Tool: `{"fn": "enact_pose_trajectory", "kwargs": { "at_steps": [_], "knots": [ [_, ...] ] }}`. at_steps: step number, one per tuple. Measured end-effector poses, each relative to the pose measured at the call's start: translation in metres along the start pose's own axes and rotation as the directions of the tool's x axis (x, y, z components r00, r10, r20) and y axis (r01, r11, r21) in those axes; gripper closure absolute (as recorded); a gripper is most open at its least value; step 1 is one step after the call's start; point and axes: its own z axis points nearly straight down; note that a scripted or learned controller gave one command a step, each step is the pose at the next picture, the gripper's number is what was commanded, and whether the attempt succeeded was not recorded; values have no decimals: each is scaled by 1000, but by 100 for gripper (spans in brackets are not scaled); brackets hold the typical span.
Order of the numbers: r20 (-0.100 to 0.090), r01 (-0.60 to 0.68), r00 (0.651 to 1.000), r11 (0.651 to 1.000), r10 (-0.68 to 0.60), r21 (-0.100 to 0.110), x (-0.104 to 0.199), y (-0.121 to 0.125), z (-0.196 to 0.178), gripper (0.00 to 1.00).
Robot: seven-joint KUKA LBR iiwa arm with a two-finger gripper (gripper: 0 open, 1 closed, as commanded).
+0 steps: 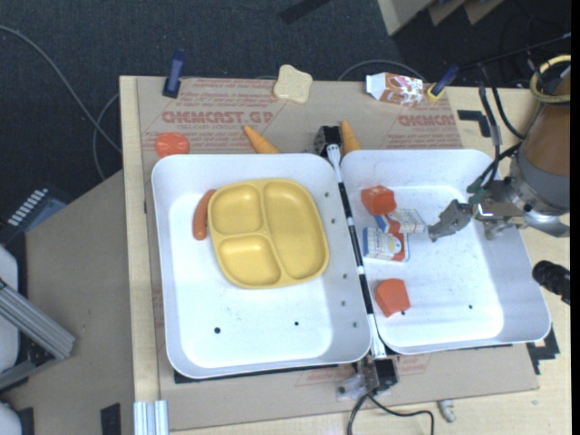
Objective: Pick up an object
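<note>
While gripper (450, 220) hangs over right bin (507, 324), jaws unclear, carton (384, 243) beside, orange blocks (378, 199) flanking.

The bench (227, 116) has a brown cardboard sheet on top with red letters printed on it. Two white bins sit on it side by side. The left bin (263, 333) and the right bin (453, 329) touch in the middle.

Some small things lie on the cardboard behind the bins. A slice of toy bread (293, 82) sits near the back edge. A small white and red carton (395, 88) lies to its right. A blue clip (173, 73) sits at the back left corner. A round orange thing (170, 143) lies just beside the left bin's back corner. Two orange carrot pieces, one (259, 140) and another (350, 138), poke out at the bins' back edges.
</note>
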Motion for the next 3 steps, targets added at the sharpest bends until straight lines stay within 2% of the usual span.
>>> {"fn": "enact_pose_trajectory", "kwargs": {
  "at_steps": [1, 2, 3],
  "knots": [
    [0, 1, 1000, 1000, -1, 0, 27, 54, 56, 0],
    [-1, 1, 1000, 1000, -1, -4, 30, 82, 146, 0],
    [0, 1, 1000, 1000, -1, 5, 14, 140, 150, 0]
  ]
}}
